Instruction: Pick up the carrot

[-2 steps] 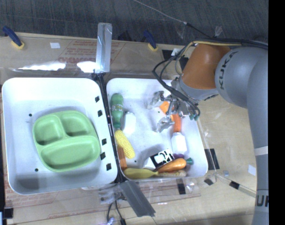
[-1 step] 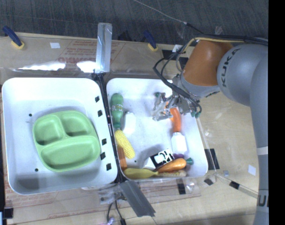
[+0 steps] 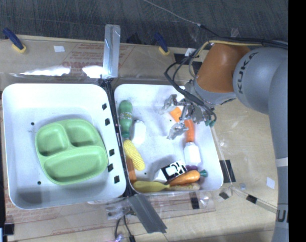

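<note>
The gripper (image 3: 177, 117) is down in the right bin (image 3: 155, 92), its metal fingers (image 3: 169, 104) spread wide, one above and one below, with an orange carrot (image 3: 176, 113) piece showing between them near the wrist, though I can't tell if they're actually pinching it. That carrot is short, bright orange, blunt-ended, sitting at the bin's upper right, close to a longer orange stick (image 3: 190, 131) above a white bottle (image 3: 192, 154). Left bin (image 3: 16, 97) has the green tray (image 3: 71, 150).
</note>
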